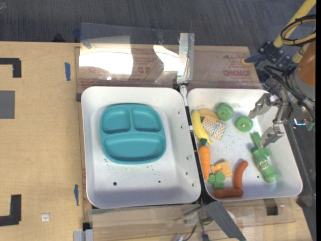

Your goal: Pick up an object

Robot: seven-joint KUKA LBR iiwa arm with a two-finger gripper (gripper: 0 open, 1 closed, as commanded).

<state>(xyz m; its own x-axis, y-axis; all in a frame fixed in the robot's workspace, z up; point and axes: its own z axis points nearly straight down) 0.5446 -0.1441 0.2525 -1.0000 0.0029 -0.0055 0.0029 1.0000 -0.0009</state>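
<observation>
The gripper [268, 120] hangs over the right bin [288, 185] near its far right side, fingers spread open with nothing between them. One fingertip sits by the bin's back right, the other just above the green bottle [264, 163], which lies lengthwise along the right wall. Bare white floor runs between the bottle and the sausages, giving some room there.

The rest crowds the left half: a banana [198, 126] lies against the left wall, a patterned pouch [215, 129] touching it, an orange carrot [204, 158] just below. Two round green limes [224, 111] [244, 123] sit near the middle back. A red sausage [240, 172] stands slanted; another [228, 193] lies along the front rim. A yellow piece [222, 168] and a small green piece [216, 179] rest between carrot and sausage.

The left bin [95, 185] holds a smooth teal tray [133, 133] with three compartments, open floor all round it.
</observation>
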